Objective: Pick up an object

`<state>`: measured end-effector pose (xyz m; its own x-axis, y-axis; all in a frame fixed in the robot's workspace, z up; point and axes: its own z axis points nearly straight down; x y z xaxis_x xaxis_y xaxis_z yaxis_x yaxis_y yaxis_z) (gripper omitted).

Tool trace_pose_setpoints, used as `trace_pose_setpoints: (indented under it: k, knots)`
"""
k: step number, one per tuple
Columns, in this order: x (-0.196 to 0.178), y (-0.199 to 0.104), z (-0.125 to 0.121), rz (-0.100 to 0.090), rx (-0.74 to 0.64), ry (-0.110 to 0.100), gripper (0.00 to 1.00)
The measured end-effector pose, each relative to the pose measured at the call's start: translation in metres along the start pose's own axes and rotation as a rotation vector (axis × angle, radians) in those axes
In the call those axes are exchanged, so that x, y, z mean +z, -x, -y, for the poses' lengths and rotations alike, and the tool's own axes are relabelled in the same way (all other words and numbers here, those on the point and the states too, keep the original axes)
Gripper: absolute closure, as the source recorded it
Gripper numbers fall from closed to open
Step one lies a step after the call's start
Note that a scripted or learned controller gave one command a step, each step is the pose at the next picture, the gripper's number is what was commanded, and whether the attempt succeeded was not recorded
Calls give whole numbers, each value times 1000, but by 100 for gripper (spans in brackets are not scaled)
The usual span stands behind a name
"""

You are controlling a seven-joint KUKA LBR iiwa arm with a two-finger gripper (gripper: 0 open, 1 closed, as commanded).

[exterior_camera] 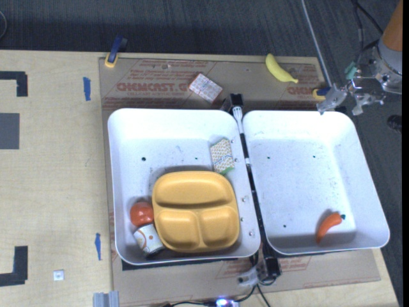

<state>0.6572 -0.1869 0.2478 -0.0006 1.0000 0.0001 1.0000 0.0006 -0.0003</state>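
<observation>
The gripper (364, 88) is parked beyond the right bin (358, 139), finger state unreadable, nothing yet picked; a carrot (329, 225) lies at that bin's near edge.

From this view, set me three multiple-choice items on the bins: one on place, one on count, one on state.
1. Where does the carrot lie?
A. right bin, near corner
B. left bin
C. on the cardboard behind the bins

2. How many compartments does the yellow tray have?
A. one
B. three
C. five

3. How does the tray lie?
A. on edge against a wall
B. upside down
C. flat, open side up

Answers: 1 A, the carrot sits low in the right bin by its front wall. 2 B, one long section and two smaller ones. 3 C, its hollows face the camera.
</observation>
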Motion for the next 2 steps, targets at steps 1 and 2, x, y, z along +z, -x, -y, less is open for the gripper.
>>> trace_pose_setpoints:
  k: [1, 2]
  knots:
    - [0, 0, 0, 0, 0, 0, 0]
    - [11, 31, 78, 1, 0, -1, 0]
